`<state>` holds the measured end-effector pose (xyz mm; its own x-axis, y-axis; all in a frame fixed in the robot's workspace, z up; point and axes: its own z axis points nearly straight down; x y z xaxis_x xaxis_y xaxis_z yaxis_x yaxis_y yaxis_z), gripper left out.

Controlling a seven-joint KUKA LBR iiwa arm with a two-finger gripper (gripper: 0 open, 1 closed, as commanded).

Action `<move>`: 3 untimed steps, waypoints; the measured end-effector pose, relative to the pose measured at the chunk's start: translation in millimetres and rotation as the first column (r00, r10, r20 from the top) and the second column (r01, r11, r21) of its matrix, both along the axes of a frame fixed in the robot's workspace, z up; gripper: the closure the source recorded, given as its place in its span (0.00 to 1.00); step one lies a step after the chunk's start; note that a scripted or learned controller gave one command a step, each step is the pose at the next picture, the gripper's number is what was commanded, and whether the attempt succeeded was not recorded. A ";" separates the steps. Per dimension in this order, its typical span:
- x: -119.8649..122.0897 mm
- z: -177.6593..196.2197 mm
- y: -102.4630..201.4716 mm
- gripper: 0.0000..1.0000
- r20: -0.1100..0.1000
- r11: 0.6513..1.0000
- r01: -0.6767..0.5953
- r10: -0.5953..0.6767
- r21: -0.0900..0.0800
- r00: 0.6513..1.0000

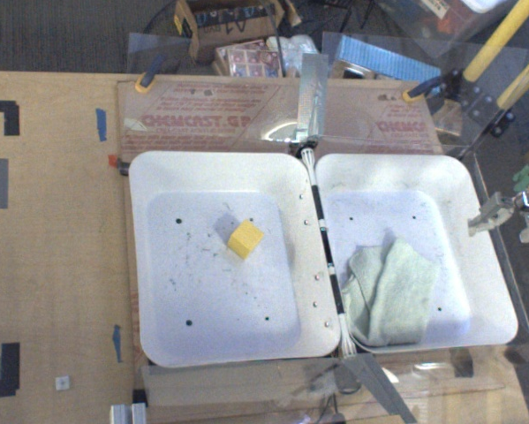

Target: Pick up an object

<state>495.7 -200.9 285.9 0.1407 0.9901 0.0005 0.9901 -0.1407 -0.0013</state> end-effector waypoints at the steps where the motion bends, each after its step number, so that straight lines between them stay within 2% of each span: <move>1: 0.6 10.3 -1.0 1.00 0.004 1.000 0.001 -0.001 -0.002 1.000; 2: 6.4 -156.7 -11.2 1.00 -0.003 0.906 0.424 -0.424 0.000 0.906; 3: -12.1 -17.3 4.3 1.00 0.003 0.987 0.161 -0.161 -0.002 0.987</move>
<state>483.6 -196.5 268.6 0.2987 0.9543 -0.0009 0.9543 -0.2987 0.0016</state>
